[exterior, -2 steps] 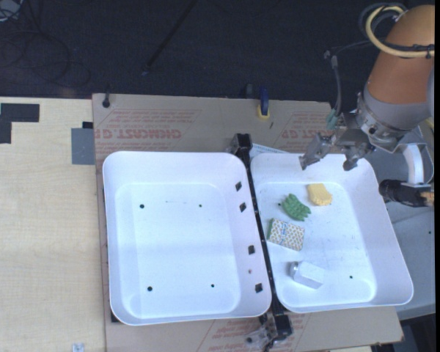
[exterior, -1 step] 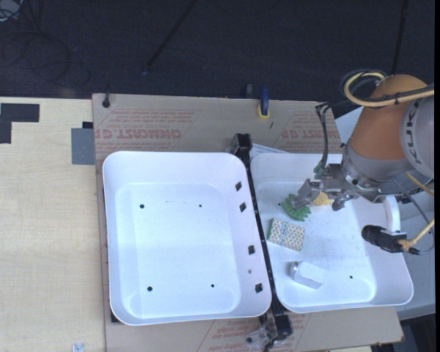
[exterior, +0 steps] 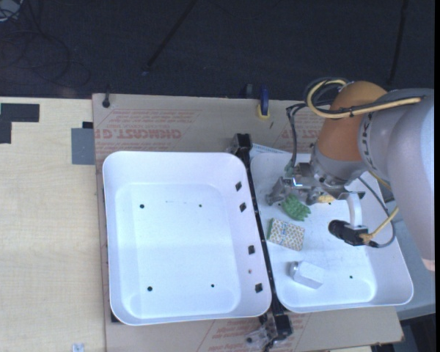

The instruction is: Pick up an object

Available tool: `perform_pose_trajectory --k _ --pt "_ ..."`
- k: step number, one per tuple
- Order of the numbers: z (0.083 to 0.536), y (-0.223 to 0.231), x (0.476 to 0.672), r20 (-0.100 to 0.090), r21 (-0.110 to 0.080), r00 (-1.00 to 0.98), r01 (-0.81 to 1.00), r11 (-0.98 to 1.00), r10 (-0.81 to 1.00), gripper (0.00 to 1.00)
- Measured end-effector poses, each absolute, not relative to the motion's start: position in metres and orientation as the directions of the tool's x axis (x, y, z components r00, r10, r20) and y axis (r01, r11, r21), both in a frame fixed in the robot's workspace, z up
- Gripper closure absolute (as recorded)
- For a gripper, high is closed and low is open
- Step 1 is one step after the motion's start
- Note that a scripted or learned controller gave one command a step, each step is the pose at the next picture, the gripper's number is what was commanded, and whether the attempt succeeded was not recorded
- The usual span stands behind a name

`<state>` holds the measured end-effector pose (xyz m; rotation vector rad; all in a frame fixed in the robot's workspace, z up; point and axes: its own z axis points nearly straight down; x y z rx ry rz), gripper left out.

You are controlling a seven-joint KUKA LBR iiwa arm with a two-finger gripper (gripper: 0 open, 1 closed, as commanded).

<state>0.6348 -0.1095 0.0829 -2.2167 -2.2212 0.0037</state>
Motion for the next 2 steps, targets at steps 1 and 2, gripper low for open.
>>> perform_pose_trajectory --k 1,2 --pt "0.097 -0.112 0.634 0.0 -0.004 0.003 1.0 -0.003 1.0 1.0" --pt "0.087 -0.115 0.574 0.001 -0.004 0.002 1.0 -0.002 1.0 1.0"
